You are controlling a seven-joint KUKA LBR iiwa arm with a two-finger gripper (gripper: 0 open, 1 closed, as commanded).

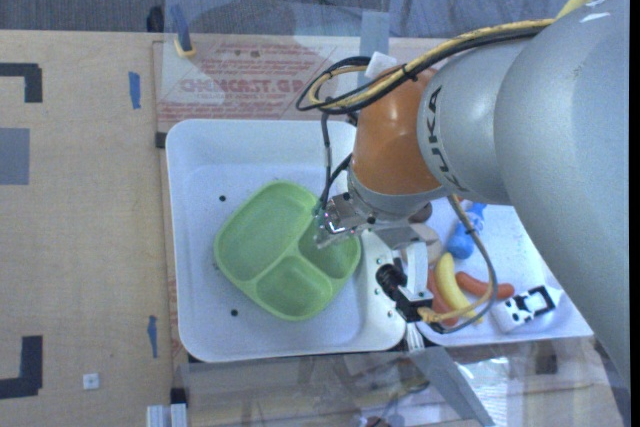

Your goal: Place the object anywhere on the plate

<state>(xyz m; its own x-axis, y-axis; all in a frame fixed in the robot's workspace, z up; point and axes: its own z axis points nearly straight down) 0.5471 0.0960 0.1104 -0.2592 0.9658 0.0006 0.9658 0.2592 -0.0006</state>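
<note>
Plate [265,250], green, lies in the left bin [185,245]; pincer [330,223] hangs over its right rim, and you cannot tell its state. Banana [447,283] lies in the right bin [560,320].

Green plate [275,255] in left bin [190,215]; pincer [333,223] over plate's right edge; banana [447,283] in right bin [506,261].

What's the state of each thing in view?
plate: face up, flat in the left bin.
gripper: over the plate's right edge.
banana: lying in the right bin, beside an orange thing.
blue thing: in the right bin, partly hidden by the arm.
black-and-white thing: lying in the right bin.
</note>
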